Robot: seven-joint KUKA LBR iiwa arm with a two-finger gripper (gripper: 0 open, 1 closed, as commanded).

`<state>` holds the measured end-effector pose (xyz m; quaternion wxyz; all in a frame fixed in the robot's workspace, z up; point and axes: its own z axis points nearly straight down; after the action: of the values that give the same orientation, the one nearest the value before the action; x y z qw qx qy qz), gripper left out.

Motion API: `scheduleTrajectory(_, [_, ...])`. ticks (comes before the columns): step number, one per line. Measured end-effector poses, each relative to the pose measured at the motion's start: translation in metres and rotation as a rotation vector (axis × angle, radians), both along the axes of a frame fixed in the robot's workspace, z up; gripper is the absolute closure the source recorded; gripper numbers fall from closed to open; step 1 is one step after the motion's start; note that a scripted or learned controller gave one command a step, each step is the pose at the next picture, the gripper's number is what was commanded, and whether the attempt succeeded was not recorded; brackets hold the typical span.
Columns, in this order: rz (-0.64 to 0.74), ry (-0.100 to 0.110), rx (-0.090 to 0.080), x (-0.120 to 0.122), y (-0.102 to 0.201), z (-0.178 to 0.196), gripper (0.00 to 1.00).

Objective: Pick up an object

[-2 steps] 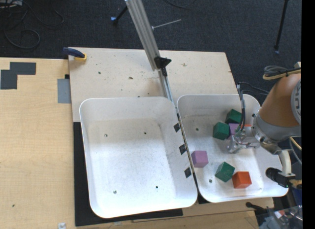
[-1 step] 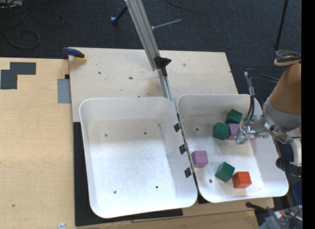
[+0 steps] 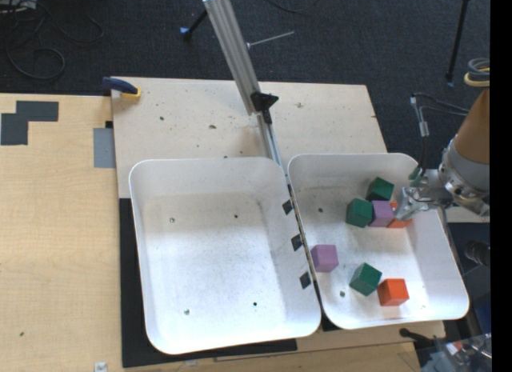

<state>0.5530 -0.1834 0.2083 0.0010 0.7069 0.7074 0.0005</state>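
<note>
Orange block (image 3: 393, 291) nearest, low in the right bin (image 3: 428, 270), touching no other piece. Just left of it, a green block (image 3: 366, 278); farther left, near the divider between bins, a purple block (image 3: 324, 258) alone. Beyond these, mid-bin, a cluster: second green block (image 3: 360, 213) pressed against a second purple block (image 3: 382, 213), third green block (image 3: 380, 189) just behind. Gripper (image 3: 410, 202) down at the cluster's right edge, over an orange sliver (image 3: 399, 222); spread or closed, cannot tell. Nothing seen gripped. Left bin (image 3: 134, 182) alongside. Farther back, bare bench (image 3: 200, 114), a blue clamp (image 3: 120, 86) at its far left corner, and a slanted aluminium pole (image 3: 236, 50).
</note>
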Motion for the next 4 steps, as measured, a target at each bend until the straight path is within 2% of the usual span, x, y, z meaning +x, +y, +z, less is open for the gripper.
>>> scheduleTrajectory(2, [0.002, -0.001, -0.001, 0.006, -0.005, 0.094, 1.00])
scheduleTrajectory(4, [0.003, 0.006, 0.003, 0.003, 0.104, 0.076, 1.00])
